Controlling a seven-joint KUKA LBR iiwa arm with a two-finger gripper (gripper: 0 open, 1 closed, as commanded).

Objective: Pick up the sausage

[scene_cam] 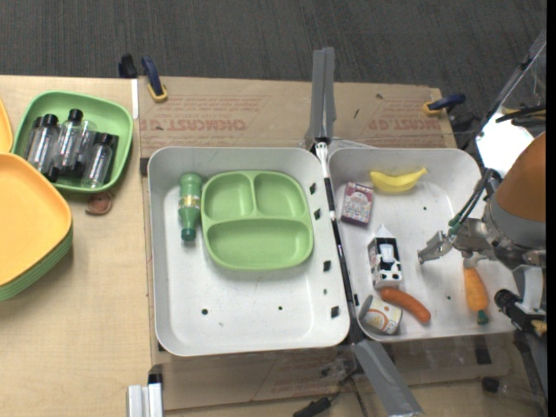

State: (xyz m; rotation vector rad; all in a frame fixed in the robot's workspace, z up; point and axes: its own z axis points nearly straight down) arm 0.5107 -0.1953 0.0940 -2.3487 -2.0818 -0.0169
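Lying below-left of the fingers [433, 252], the sausage [405, 304] sits apart.

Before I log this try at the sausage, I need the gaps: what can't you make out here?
- Gripper: small and blurred; finger state unclear, camera view.
- Arm: cut off by the right edge.
- Sausage: lower left end meets the small can; contact unclear.
- Milk carton and pink box: print too small to read.
- Bottles in the green tray: labels too small.

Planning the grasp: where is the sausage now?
The sausage lies in the right bin's near part, between the can and the carrot.
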